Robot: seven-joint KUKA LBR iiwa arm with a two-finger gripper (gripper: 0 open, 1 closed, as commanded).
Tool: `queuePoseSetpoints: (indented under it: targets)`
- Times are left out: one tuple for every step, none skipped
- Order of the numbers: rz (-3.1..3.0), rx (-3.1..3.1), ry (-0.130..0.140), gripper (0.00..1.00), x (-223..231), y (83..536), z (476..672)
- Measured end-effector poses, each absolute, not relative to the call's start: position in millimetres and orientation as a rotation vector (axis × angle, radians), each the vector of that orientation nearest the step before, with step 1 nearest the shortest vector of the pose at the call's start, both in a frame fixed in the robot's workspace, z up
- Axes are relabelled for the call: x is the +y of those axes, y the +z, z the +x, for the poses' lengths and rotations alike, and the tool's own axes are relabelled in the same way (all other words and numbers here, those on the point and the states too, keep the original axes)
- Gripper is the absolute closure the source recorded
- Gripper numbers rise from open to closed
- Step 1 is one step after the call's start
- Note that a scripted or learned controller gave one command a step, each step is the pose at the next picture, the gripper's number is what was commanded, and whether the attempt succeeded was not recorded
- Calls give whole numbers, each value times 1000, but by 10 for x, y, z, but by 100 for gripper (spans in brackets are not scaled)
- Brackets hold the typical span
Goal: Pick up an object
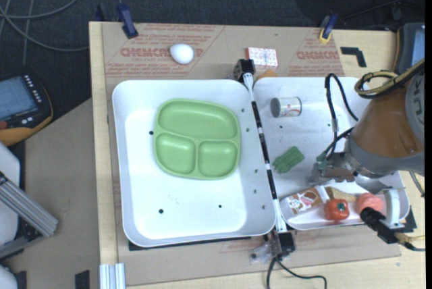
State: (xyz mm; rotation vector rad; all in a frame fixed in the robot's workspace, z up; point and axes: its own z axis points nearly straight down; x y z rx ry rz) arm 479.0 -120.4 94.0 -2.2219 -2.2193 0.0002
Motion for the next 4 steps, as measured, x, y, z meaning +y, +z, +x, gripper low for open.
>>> queuePoseSetpoints:
  targets:
    - [-2226, -2222, 1, 100, -1795, 1457, 4793]
    - [-2221, -2221, 0, 100, -1709, 1441, 4793]
    - [-2222, -2224, -1, 100, -1711, 1734, 5107]
    - [-2217, -2221, 0, 100, -791, 1844, 4964]
